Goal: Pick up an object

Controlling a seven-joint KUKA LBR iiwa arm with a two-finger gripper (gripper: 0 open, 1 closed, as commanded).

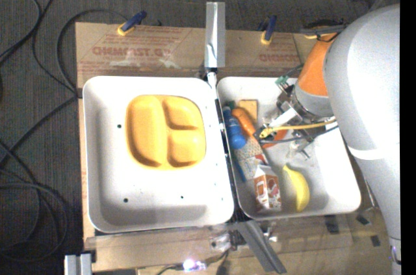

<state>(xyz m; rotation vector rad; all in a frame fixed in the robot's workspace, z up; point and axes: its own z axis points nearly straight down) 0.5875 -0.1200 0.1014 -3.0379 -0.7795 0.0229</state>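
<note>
Hovering in the right bin [338, 199], the gripper [294, 137], grip state unclear to me, seems mid-approach with nothing visibly held, and the banana [298, 188] at its six o'clock looks the nearest pick, needing a descent.

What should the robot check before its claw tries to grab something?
1. Claw is over the right bin: ok.
2. Things to grab are there, like the banana, the small carton and the orange bottle: ok.
3. Claw open and ready: cannot tell, the arm hides it.
4. Nothing already in the claw: cannot tell.
5. Room around a target: not ok at the bin's left side, where things are crowded; the banana has more space.
6. Yellow tray sits apart in the left bin, out of the way: ok.
</note>
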